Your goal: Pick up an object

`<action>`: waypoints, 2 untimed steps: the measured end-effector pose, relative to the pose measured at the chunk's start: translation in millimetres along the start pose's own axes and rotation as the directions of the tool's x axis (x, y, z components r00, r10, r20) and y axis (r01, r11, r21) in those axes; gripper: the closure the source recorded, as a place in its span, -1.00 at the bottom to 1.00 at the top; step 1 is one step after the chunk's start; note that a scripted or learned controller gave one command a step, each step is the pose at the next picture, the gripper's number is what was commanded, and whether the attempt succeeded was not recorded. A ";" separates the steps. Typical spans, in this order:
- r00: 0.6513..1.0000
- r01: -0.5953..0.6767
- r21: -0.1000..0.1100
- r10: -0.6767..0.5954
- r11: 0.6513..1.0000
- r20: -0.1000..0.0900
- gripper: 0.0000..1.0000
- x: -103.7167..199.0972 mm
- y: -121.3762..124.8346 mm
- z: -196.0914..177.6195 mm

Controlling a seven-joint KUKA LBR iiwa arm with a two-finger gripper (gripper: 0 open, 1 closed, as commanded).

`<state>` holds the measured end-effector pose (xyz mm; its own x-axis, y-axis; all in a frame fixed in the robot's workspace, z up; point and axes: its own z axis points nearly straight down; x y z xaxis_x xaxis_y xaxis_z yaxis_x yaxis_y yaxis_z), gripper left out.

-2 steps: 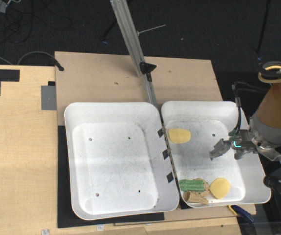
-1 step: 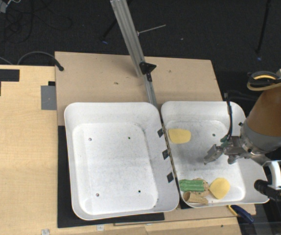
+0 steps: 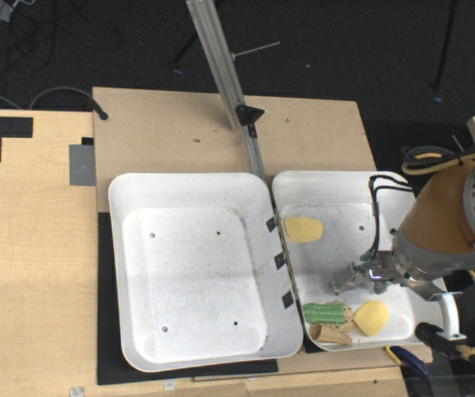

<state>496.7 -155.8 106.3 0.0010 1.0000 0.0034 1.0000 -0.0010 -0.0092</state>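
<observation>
Here, working outward from the arm:

End effector: the end effector (image 3: 362,275) sits low inside the right bin (image 3: 337,190), fingers pointing left; whether they are spread or closed I cannot tell, and nothing shows between them.

Nearest things: a yellow lemon-like object (image 3: 371,317) lies just near of it in the bin's near right corner, touching a green object (image 3: 324,313) on its left, with a small tan piece (image 3: 330,334) against the near wall.

Farther thing: a pale yellow flat piece (image 3: 304,229) lies alone toward the far left of that bin, well apart from the cluster.

Handling: the lemon-like object looks light and smooth (probably a plastic toy, likely slippery), best pinched across its middle; the flat piece offers a clearer approach.

Left bin: the left bin (image 3: 130,193) sits beside it on the worktop (image 3: 179,131).
</observation>
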 end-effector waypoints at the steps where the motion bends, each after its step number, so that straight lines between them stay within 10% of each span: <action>1: 1.000 0.000 -0.007 0.000 1.000 0.002 -1.00 0.2 0.4 14.0; 2: 1.000 -0.005 -0.006 0.005 1.000 0.001 1.00 -0.5 -0.2 4.1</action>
<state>496.4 -156.3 102.1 0.0061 1.0000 0.0028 1.0000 -0.0061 -0.0033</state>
